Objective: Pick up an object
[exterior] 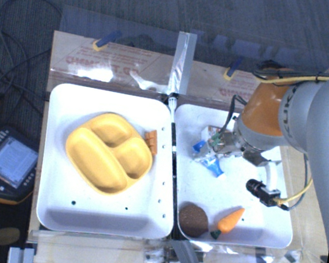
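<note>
Inspector: Presently, where does your tool stand?

Operator: I have the gripper [219, 144] down in the right bin [278, 235], near its far edge towards the divider, directly over the blue-and-white packet [208, 155]. The wrist hides the fingers from me, so I cannot tell whether they are spread or closed, nor whether anything sits between them. I judge the packet is the target, since the tool is set right above it.

Inspector: Other candidates?

Operator: A brown ball [193, 219] and a toy carrot [229, 220] lie just beside each other at the right bin's near edge, well apart from the tool. In the left bin [48, 202], a large yellow moulded piece [109, 151] fills the middle, with a small orange item [151, 142] against the wall by the divider.

Inspector: Risk?

Operator: The packet looks thin and crumpled; I judge it could slip a pinch.
</note>
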`<state>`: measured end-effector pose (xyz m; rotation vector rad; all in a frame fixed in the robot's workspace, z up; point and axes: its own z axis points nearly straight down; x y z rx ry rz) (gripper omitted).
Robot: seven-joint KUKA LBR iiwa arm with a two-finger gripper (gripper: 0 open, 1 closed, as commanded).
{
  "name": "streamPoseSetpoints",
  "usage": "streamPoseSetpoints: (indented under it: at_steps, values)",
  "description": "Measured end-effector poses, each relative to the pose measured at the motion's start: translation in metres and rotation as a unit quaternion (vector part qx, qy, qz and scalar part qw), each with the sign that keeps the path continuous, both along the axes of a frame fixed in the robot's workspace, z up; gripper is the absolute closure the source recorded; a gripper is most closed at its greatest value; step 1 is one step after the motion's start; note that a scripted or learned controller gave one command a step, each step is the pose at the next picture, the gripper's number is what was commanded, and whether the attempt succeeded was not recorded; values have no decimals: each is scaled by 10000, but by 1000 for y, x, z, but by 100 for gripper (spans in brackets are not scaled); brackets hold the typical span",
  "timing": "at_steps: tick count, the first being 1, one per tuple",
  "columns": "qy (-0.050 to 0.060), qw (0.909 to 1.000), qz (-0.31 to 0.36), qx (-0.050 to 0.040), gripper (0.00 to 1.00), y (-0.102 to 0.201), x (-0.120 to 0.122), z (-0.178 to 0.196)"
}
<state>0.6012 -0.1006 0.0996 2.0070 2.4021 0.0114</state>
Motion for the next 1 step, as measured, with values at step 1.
streamPoseSetpoints:
  at_steps: [1]
  values:
    - [71, 9993, 379, 3, 100, 53, 37, 84]
